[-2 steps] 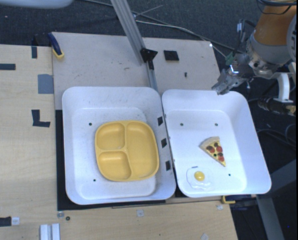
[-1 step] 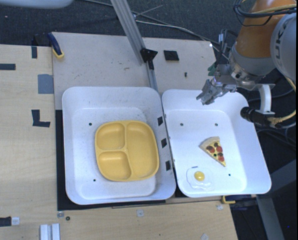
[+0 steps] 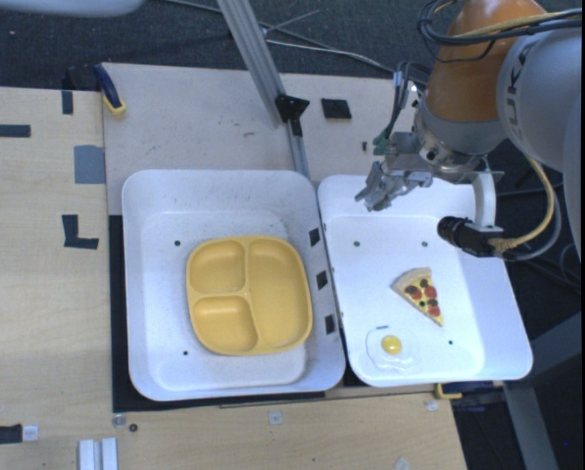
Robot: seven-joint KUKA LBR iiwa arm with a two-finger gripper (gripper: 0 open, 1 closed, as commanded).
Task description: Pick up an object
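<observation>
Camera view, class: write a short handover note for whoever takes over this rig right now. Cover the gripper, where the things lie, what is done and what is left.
Gripper: above the far left corner of the right bin, nothing between its fingers; open or shut cannot be told.
Things: pizza slice and fried egg lie apart in the right bin, the egg near its front edge. Yellow divided plate lies in the left bin.
Done: nothing picked up.
Left: choose an object, descend, grasp, lift.

Lying flat in the right bin [image 3: 498,292]: a toy pizza slice [image 3: 419,293] near the middle, a toy fried egg [image 3: 390,347] just beside the front wall.
</observation>
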